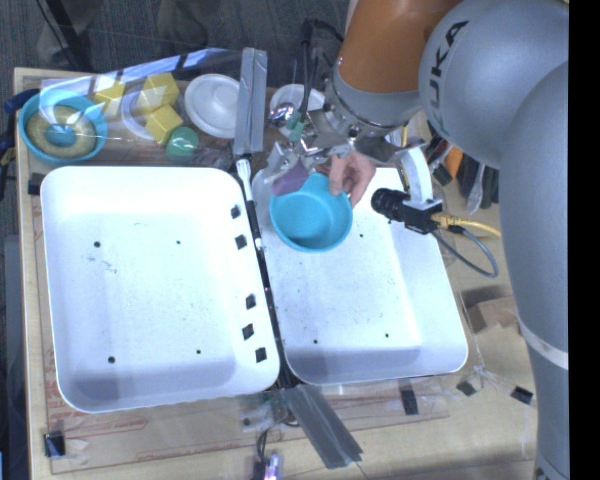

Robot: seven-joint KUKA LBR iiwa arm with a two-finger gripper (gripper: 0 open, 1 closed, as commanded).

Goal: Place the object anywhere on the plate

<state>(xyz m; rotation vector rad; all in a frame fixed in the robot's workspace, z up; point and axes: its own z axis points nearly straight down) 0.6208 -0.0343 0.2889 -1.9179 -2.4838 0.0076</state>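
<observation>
Pale wooden bench point(485, 368) shows along the near edge, and on it sit the two shallow white bins side by side. At the front, the left bin point(140, 288) has only small dark specks on its floor, and a row of little black tabs point(250, 303) runs along the rim where it meets its neighbour. The right bin point(380, 298) has the same speckled white floor across its near half. Farther in, at that bin's back left corner, a blue dish point(312, 220) with deep sides stands upright on the bin floor. A small salmon-pink object point(356, 176) sits at the dish's far right rim, touching it; whether it rests on the rim or just behind it cannot be told. A pale lilac piece point(291, 180) shows at the dish's far left rim. Right above these hangs the gripper point(306, 156), and whether it is clenched or released cannot be told, nor whether it has hold of anything. The grey arm point(490, 78) with its orange band point(395, 18) comes in from the right. Beyond the bins, on the bench's far strip, lie a green lump point(183, 143), two yellow blocks point(161, 108), a white round dish point(215, 104) and, farthest left, a blue plate point(60, 133).
</observation>
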